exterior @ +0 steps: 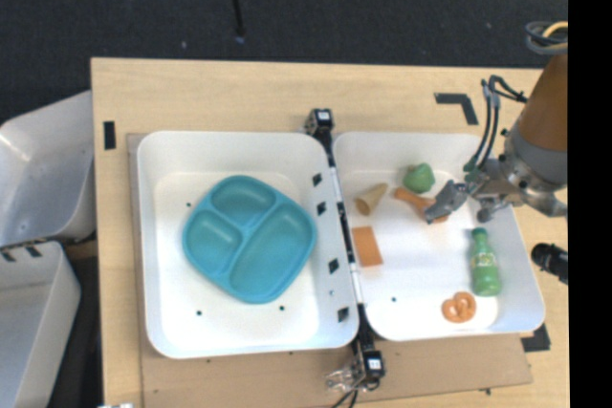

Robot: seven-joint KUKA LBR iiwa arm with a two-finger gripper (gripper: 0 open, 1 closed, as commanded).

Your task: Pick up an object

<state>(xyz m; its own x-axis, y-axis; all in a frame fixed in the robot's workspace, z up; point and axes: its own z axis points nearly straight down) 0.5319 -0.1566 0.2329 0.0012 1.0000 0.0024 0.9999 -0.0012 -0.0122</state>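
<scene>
Wooden bench, two white bins: the gripper hangs low in the right bin, jaws narrow, nothing between them. Orange carrot piece just beside them, green ball just beyond. Nothing lifted yet; the grasp remains.

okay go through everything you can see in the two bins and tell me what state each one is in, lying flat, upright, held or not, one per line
blue divided tray: lying flat, right side up, in the left bin
green bottle: lying on its side, right bin
orange pretzel: flat, near the front edge
orange block: flat
cone: on its side
green ball: resting, not held
carrot piece: lying beside the ball
gripper: low over the right bin
</scene>
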